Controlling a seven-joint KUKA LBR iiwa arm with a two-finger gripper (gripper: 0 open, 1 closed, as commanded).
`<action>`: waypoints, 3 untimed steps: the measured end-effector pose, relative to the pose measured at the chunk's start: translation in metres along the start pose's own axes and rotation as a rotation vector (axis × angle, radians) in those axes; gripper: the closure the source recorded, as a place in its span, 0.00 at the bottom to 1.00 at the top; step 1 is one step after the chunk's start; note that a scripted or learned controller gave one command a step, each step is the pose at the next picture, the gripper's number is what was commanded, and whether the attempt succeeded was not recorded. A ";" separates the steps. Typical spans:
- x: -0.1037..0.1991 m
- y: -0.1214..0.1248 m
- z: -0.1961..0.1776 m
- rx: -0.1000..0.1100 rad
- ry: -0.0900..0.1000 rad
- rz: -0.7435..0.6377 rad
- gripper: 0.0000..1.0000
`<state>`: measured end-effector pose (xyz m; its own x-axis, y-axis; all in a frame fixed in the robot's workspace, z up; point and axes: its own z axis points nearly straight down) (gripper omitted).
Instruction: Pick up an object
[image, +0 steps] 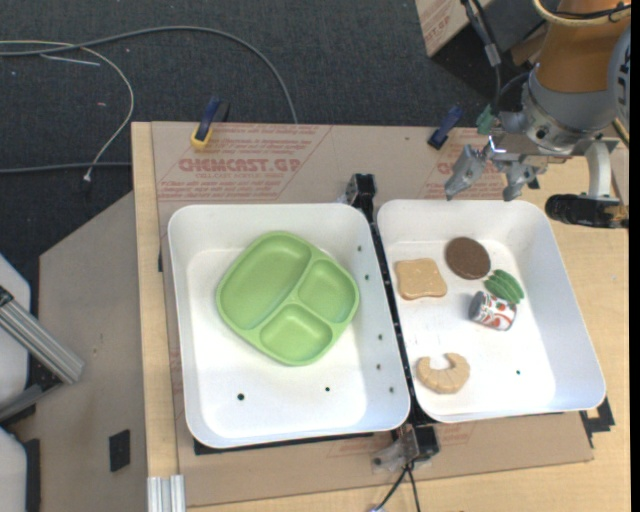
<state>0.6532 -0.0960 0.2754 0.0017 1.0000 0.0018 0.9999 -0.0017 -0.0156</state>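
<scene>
Nearest the camera, in the right bin (570, 330), lies a tan, curved biscuit-like piece (443, 373), its exact kind hard to make out. Beyond it a small red-and-white can (493, 311) touches a green leafy toy (505, 285); a square slice of toast (419, 279) and a round brown patty (467, 258) sit farther back. The left bin (200, 330) bears a glossy green plastic plate (288, 298) with three compartments. Farthest, my gripper (490, 178) hangs over the right bin's far rim, fingers spread apart, clasping nothing; my arm is cut off by the frame's top edge.
</scene>
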 end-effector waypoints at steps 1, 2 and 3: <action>0.000 0.002 -0.008 -0.014 -0.001 -0.002 0.00; 0.007 0.010 0.044 -0.008 0.000 -0.004 0.00; 0.001 0.003 0.097 -0.011 -0.001 -0.001 0.00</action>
<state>0.6548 -0.0950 0.1786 0.0006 1.0000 0.0007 1.0000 -0.0006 -0.0041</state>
